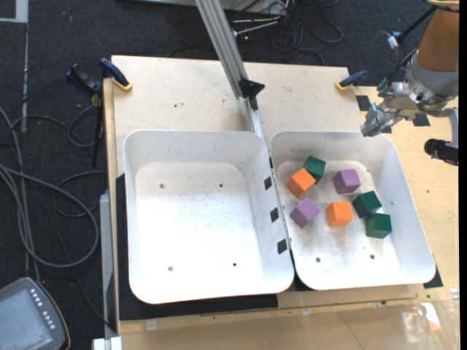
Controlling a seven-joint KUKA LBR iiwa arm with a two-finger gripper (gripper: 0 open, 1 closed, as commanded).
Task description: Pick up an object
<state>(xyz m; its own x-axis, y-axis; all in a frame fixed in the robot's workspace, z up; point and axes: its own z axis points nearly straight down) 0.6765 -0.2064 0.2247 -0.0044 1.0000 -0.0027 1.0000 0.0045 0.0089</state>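
Observation:
Several small cubes lie in the right bin (408, 261): two orange ones (300, 181) (338, 214), two purple ones (346, 181) (305, 212) and three green ones (315, 168) (366, 203) (379, 225). My gripper (371, 126) hangs above the bin's far right corner, up and right of the cubes and well apart from them. Nothing shows between its fingers.
The left bin (139, 195) sits beside the right one. A metal pole (222, 39) slants over the bench toward the gap between the bins. Clamps (113, 75) (350, 81) grip the bench's far corners. Cables lie on the floor at left.

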